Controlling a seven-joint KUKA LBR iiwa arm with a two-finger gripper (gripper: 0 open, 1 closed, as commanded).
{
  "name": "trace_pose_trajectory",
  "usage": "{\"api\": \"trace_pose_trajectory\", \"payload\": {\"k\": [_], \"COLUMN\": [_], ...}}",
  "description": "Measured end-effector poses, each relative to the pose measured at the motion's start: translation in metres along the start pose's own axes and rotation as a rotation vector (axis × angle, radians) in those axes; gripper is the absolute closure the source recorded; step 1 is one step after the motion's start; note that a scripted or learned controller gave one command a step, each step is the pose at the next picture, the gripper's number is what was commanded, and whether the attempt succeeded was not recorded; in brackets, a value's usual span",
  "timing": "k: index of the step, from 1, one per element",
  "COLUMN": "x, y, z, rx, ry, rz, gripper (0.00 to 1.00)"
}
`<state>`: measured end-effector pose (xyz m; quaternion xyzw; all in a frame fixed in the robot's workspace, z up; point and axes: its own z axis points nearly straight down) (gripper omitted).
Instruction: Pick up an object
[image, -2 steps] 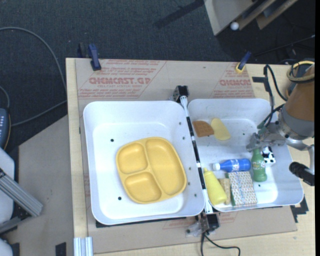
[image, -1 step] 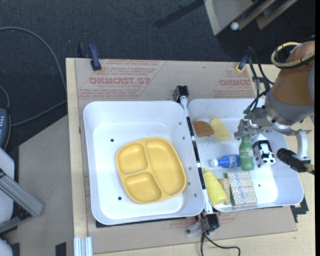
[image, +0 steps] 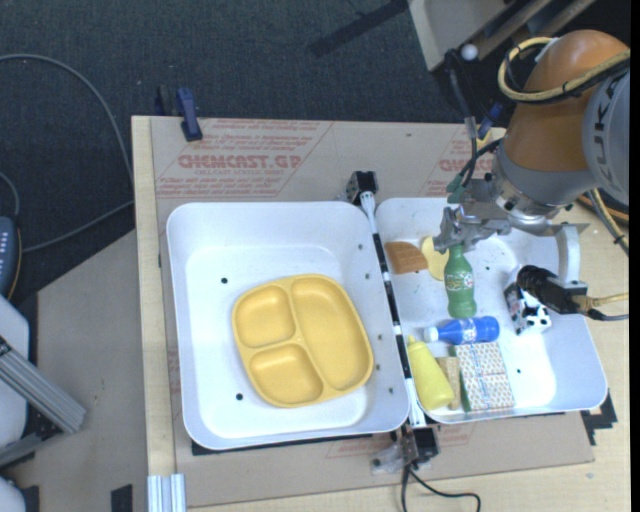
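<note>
Setting: two shallow white bins side by side on a pale board surface (image: 250, 150); the left bin (image: 190, 300) holds a yellow three-compartment plastic tray (image: 300, 340)
Right bin (image: 580, 370): green plastic bottle (image: 460, 285); blue plastic bottle with a white cap (image: 465, 330) lying on its side; elongated yellow object (image: 430, 375); patterned flat packet (image: 487, 378); brown bread-like piece (image: 405, 258)
Gripper (image: 457, 232): hangs over the far half of the right bin, directly above the cap end of the green plastic bottle; whether it is set wide or narrow cannot be told from this slant, nor whether it touches the cap
Task's thing: most likely the green plastic bottle, in the middle of the right bin; its base is just beside the blue bottle
Step in hand: judged to be the approach onto the target; nothing appears lifted
Next move calls for: a firm closure around the narrow neck; then a straight lift, clear of the blue bottle and the bread-like piece
</note>
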<state>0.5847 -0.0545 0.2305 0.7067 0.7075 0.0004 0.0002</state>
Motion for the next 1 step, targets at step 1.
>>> {"api": "trace_pose_trajectory", "payload": {"k": [1], "x": [0.0362], "y": [-0.0456], "z": [-0.0075], "rx": [0.004], "ry": [0.001], "rz": [0.000], "gripper": [1.00]}}
